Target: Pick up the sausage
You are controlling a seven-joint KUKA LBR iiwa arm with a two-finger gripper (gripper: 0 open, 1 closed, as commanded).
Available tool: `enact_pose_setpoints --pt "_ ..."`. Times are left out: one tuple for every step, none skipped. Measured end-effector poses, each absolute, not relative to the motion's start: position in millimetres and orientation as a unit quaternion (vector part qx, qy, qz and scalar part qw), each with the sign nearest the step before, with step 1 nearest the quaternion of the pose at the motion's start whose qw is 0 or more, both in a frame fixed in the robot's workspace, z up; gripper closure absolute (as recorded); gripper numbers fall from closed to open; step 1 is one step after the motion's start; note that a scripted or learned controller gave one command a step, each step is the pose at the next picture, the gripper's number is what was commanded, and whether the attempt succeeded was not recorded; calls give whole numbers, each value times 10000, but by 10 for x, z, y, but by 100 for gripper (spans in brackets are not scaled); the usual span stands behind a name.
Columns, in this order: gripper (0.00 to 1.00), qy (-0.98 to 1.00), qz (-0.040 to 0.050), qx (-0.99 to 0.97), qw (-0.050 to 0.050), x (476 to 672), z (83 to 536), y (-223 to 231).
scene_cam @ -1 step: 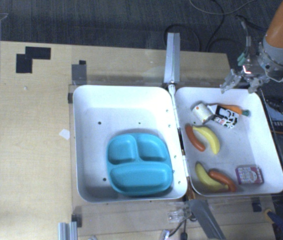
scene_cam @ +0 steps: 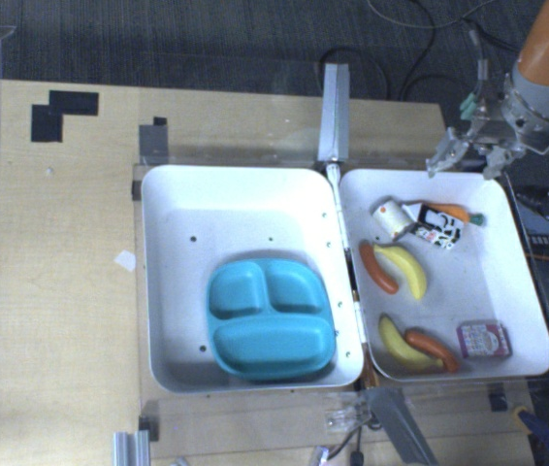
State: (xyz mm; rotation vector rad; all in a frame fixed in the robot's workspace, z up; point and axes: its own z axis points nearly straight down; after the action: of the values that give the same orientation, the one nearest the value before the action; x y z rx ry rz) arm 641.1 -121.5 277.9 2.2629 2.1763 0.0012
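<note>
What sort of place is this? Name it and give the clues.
Probably a robot lab test bench: two white bins fixed side by side, toy food such as a banana and sausage, and loose cables on the floor.

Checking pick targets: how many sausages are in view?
2, both in the right bin: one sausage by its left wall, another sausage at the front against a banana.

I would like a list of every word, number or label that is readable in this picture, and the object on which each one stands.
No text can be read.
Small black and white package in the right bin: it bears print, too blurred to read.
Purple packet in the same bin: it has a pale label, too small to read.
Blue divided plate: no marking seen.
</note>
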Motion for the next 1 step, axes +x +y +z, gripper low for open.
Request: enact_pose_setpoints --pt "0 6957 -7 7183 -11 5808 1544 -1167"
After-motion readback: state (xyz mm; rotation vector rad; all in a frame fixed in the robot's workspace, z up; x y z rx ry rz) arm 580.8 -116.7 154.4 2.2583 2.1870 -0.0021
